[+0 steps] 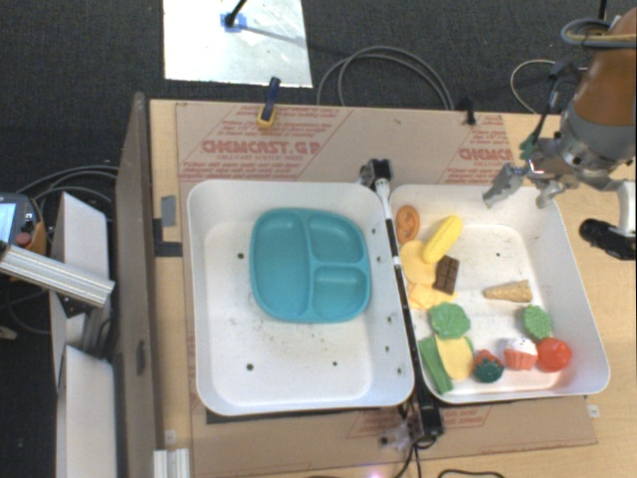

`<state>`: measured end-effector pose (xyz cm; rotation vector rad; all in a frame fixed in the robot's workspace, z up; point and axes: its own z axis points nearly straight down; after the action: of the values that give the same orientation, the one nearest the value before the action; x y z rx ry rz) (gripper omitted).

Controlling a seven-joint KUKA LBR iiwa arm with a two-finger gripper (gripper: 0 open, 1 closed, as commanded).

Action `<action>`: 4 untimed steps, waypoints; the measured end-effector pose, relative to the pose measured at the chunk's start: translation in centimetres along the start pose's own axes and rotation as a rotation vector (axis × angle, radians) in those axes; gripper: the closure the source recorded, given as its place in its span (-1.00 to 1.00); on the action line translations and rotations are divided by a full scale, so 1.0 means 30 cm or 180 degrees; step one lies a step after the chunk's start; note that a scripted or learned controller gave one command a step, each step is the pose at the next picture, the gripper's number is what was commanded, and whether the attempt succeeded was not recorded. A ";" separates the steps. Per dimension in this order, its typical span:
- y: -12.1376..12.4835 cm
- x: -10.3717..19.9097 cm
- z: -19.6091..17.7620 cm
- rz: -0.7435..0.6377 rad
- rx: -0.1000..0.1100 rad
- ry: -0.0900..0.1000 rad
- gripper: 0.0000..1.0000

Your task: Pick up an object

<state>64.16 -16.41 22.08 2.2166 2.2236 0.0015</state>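
two shallow white bins side by side on the table point(299, 132). left bin point(224, 366) carrying a teal divided plate point(309, 265), lying flat near its centre. right bin point(567, 267) crowded with toy food along its left and lower parts.

in the right bin, from the top: orange ridged piece point(407, 222) against the left wall; yellow corn-like piece point(441, 238) tilted just beside it; brown chocolate bar point(447, 274) touching the corn's lower end; flat yellow slices point(418, 277) under and left of the chocolate. tan cone-shaped wedge point(509, 291) lying alone toward the middle, well apart from the rest. green leafy round point(450, 320) below the slices. green lumpy piece point(537, 321) near the right wall. along the lower edge: green strip point(433, 359) and yellow block point(457, 357) touching, dark teal piece point(488, 368), pink-and-white cupcake point(520, 353), red tomato point(553, 355) touching the cupcake.

arm point(602, 98) reaching in from the right, orange band above the wrist, over the upper right corner of the right bin. jaws point(520, 185) spread apart, two prongs hanging over the bin's upper rim, nothing between them. above the bin, clear of all the toy food; nearest item the corn-like piece, well to the left and lower.

yellow-handled clamp point(268, 108) on the table's far edge. pale sheet point(236, 28) on the dark floor beyond. grey cable loop point(393, 73) behind the table.
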 end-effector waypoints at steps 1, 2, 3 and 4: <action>-0.120 0.229 0.267 -0.0018 0.0029 0.0016 -1.00; -0.173 0.205 0.462 0.0011 0.0006 0.0005 -1.00; -0.046 0.177 0.450 -0.0007 -0.0014 -0.0002 -1.00; -0.127 0.193 0.455 0.0008 0.0010 0.0002 -1.00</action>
<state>60.37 -10.65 8.42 2.2213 2.2227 -0.0012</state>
